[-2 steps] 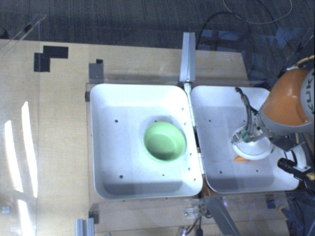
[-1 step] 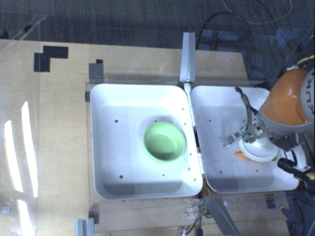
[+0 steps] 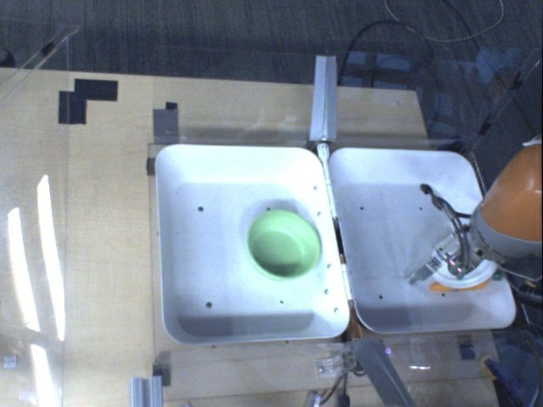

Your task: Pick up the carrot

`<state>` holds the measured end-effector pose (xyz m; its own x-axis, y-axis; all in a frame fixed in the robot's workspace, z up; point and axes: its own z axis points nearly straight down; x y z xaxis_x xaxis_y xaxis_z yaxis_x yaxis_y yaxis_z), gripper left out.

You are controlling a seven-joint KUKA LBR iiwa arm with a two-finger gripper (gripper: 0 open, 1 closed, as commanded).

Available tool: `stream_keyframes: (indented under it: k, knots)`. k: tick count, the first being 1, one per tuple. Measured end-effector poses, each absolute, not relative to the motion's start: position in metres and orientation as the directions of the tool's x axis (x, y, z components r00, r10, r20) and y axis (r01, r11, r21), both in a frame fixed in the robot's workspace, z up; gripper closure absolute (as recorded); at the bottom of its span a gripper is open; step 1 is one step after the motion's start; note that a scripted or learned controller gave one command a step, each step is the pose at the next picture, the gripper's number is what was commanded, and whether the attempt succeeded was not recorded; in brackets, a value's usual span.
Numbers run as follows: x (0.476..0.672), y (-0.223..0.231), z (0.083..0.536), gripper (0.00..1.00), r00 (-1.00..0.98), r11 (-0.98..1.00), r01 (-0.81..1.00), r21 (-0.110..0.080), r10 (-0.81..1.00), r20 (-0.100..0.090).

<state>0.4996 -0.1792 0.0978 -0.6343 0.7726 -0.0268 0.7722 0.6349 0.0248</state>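
Observation:
The carrot (image 3: 442,287) shows as a thin orange sliver near the front right corner of the right bin (image 3: 390,219). Most of it is hidden under the gripper (image 3: 450,266), which sits low right over it. The grey arm with its orange band (image 3: 516,202) reaches in from the right edge and covers the wrist. I cannot tell whether the gripper touches or holds the carrot.
A light green bowl (image 3: 284,242) sits in the left bin (image 3: 191,227), toward its right side. A metal divider post (image 3: 323,100) stands behind the seam between the bins. A thin dark cable (image 3: 437,200) trails from the gripper across the right bin.

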Motion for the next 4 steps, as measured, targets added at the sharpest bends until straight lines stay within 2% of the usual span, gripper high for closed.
stream_keyframes:
  k: [1, 2, 3, 4]
  knots:
    - [0.499, -0.166, 0.098, 0.0, -0.541, 0.542, 0.84, 0.027, 0.84, -0.032]
    - [0.5, -0.161, 0.098, 0.0, -0.424, 0.425, 0.905, 0.035, 0.905, -0.025]
    - [0.5, -0.161, 0.098, 0.0, -0.424, 0.424, 0.905, 0.034, 0.906, -0.025]
    - [0.498, -0.124, 0.097, 0.0, -0.288, 0.288, 0.957, 0.035, 0.957, -0.024]
